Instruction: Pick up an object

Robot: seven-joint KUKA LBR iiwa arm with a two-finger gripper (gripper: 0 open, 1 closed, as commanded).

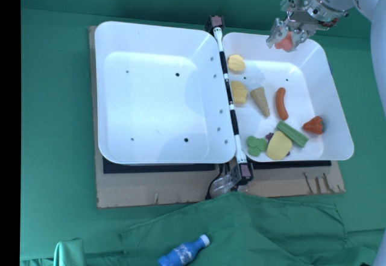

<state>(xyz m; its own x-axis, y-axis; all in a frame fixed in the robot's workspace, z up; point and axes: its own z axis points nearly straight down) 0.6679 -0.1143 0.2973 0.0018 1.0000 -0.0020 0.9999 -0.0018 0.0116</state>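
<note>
While the arm reaches in from the right, the tool (286,37) hangs above the far rim of the right bin (338,108), near that bin's far right corner. Its fingers are closed partway around a small salmon-red toy piece (284,42), which sits between the fingertips, clear of the bin floor. That piece is compact and rounded; its long axis and pointing direction cannot be determined.

Contents of the right bin, all well below and apart from the tool:
- a yellow rounded piece (236,63) near the divider;
- a yellow corn-like piece (239,93) just below it;
- a tan cone (261,101), tip toward the near side;
- an orange-red sausage (281,103), long axis running roughly far to near;
- a red strawberry-like piece (313,125) at the right wall;
- a green stick (292,134) lying diagonally;
- a pale yellow piece (278,146) touching the stick;
- a green broccoli-like piece (256,145).

A blue bottle (183,251) lies on the green cloth (253,234) covering the tabletop's near edge.
</note>
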